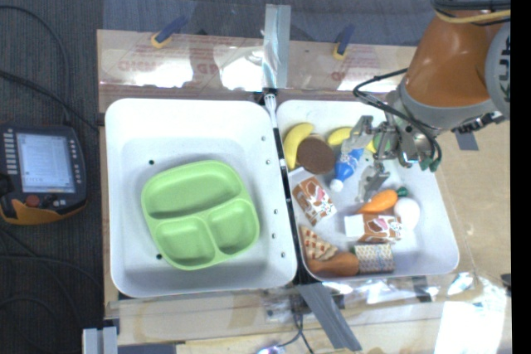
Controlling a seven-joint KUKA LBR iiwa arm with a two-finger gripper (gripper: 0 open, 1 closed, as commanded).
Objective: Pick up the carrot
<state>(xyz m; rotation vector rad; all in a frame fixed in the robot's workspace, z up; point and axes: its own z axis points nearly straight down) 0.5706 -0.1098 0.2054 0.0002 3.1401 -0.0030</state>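
The carrot (382, 200) is a short orange piece with a green tip, lying in the right bin (440, 249) right of its middle. My gripper (369, 153) hangs over the bin's back half, just above and slightly left of the carrot. Its two grey fingers stand apart, so it is open, with nothing held between them. One fingertip (375, 177) ends close to the carrot's upper left end; I cannot tell if it touches. A blue bottle (344, 166) lies right beside the gripper on its left.
The right bin is crowded: a banana (294, 141), a brown disc (314, 153), a white egg (408, 211), a snack packet (314, 199), small boxes (377, 226) and a pizza slice (314, 243). The left bin (124, 128) holds a green divided plate (199, 211).
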